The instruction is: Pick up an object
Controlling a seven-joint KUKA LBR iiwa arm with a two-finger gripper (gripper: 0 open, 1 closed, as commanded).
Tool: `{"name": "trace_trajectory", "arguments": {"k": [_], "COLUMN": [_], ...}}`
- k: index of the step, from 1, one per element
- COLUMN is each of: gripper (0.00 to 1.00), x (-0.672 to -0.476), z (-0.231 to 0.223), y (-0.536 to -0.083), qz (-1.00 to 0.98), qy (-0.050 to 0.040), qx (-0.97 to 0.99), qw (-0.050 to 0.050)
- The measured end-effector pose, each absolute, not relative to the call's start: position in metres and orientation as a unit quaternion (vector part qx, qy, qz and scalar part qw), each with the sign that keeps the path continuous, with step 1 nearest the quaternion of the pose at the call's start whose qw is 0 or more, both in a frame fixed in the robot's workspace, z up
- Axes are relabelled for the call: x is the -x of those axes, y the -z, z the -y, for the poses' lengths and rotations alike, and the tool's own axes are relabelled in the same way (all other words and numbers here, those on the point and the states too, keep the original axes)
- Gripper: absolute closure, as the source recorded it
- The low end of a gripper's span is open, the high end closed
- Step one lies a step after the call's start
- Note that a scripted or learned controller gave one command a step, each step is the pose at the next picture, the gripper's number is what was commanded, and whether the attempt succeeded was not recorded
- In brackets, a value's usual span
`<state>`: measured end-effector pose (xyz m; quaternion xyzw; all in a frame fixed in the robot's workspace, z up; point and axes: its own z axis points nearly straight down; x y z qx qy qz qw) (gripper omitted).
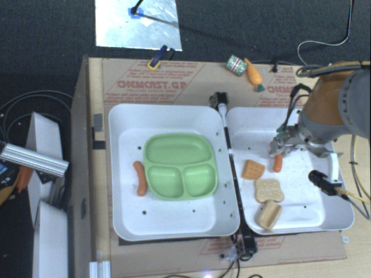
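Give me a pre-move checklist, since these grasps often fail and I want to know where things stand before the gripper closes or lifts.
1. Gripper over the right bin: ok.
2. A target near the gripper: ok, the small orange piece lies just beneath it.
3. Piece between the fingers: cannot tell.
4. Neighbours clear of the target: ok, the cracker lies apart from it.
5. Toast slice and bread roll out of the way: ok, nearer the front of the bin.

Bench top = brown cardboard w/ red print. On it: 2 white bins, left bin & right bin, touching side by side. Near back edge: yellow-blue clip, small green can, toy carrot just beside can.
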<state>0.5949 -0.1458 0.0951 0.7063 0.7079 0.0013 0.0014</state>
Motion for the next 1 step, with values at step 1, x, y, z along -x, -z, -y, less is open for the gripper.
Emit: {"name": "trace_trajectory", "arguments": {"k": [1], "gripper": [1.00], "x": [-0.6282], "z": [0.0699], "y": [-0.1872], "qz": [-0.709], "qy": [-0.0020], "qx": [-0.706], "qw": [0.002]}}
